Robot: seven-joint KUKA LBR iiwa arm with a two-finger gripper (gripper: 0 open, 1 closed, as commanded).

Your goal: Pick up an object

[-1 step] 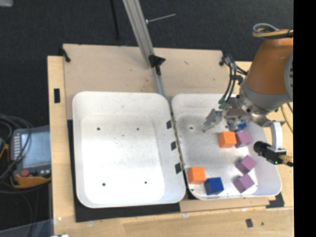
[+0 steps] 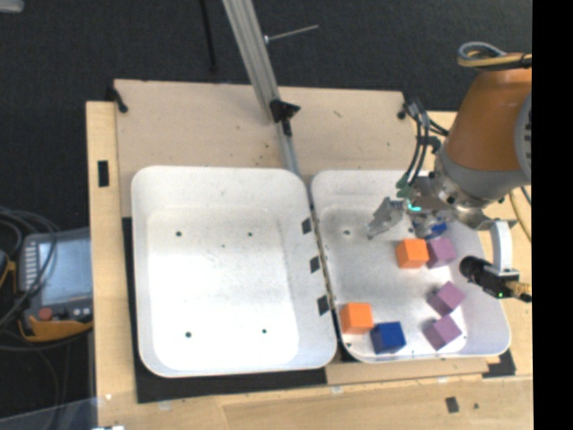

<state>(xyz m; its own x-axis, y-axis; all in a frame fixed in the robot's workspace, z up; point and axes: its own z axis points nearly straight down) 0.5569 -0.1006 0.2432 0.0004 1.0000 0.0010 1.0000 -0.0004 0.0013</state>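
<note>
Arm over the right bin of blocks

The claw (image 2: 387, 219) hangs low over the right bin (image 2: 345, 206), its grey fingers (image 2: 383, 215) angled toward the left bin (image 2: 161, 191). Just to its right sit an orange block (image 2: 412, 253) and a purple block (image 2: 440, 251), touching. Nearer the camera lie a second orange block (image 2: 358, 316), a blue block (image 2: 388, 337) and two more purple blocks (image 2: 445, 297).

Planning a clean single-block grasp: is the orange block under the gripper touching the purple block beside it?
Touching, as far as the camera view shows: the upper orange block and the purple block sit side by side with no white bin floor visible between them.
</note>
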